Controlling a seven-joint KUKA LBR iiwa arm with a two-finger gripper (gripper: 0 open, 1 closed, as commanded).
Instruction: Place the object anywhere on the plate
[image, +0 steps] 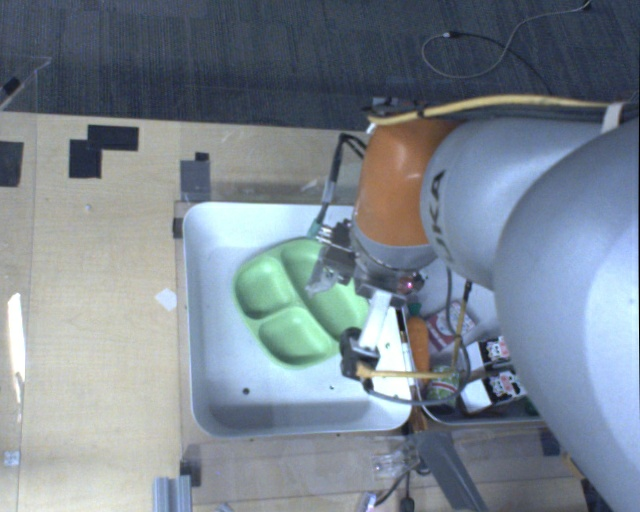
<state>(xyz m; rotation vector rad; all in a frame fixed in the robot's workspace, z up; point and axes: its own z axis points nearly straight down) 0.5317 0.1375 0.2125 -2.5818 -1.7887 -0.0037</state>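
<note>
A light green plate (283, 300) with three compartments lies in the left white bin (215, 330), towards its middle and right. My gripper (330, 264) hangs over the plate's right side, under the orange wrist band. The arm covers the plate's right edge, and I see nothing clearly held at the gripper. An orange, carrot-like object (419, 347) lies along the left edge of the right bin, mostly hidden by the arm.
The right bin holds a red and white packet (452, 322) and small black and white items (496, 366) beside the orange object. The big grey arm covers most of that bin. The wooden bench (90, 300) extends to the left.
</note>
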